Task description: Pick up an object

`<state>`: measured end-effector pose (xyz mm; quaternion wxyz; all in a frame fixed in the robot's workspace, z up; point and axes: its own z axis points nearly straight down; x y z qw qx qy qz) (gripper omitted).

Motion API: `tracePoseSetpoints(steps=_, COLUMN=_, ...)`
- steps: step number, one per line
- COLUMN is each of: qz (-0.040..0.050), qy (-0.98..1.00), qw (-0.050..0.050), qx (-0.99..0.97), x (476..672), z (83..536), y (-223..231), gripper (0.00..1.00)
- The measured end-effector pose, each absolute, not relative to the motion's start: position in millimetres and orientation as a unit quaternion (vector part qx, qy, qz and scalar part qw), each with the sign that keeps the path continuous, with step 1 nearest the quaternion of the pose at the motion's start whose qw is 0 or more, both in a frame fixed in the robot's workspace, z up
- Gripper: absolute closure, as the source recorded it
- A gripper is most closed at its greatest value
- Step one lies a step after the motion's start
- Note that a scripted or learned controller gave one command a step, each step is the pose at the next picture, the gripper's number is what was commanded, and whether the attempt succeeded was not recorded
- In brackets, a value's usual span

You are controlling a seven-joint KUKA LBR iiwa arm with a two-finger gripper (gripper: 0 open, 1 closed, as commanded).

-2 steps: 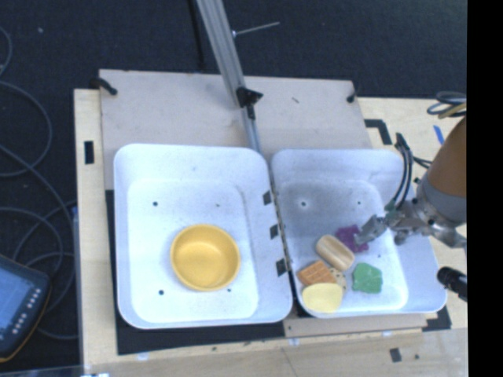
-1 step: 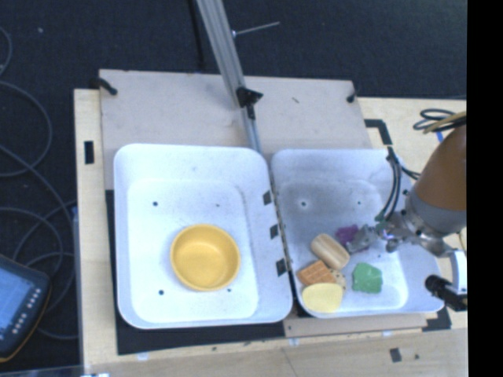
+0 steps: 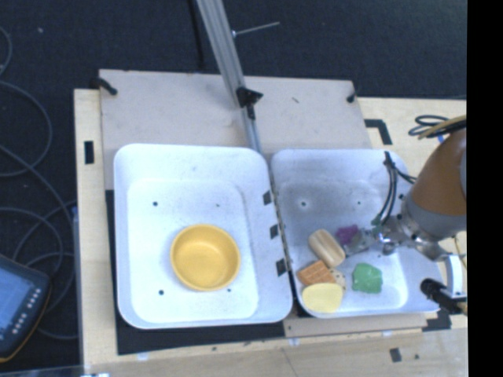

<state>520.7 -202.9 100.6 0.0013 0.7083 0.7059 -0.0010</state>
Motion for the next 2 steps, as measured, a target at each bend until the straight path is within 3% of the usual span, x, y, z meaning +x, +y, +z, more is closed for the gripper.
tracePoseSetpoints(steps=1, qz=0.0010, qy=0.704, qw=0.003, qx=0.710, x=522.0, z=112.4, y=-203.5, gripper=1.00)
tracePoseSetpoints(steps=2, qz=0.0021, qy=0.709, qw=0.003, qx=0.706, x=526.4, z=164.6, y=-194.5, gripper=1.00)
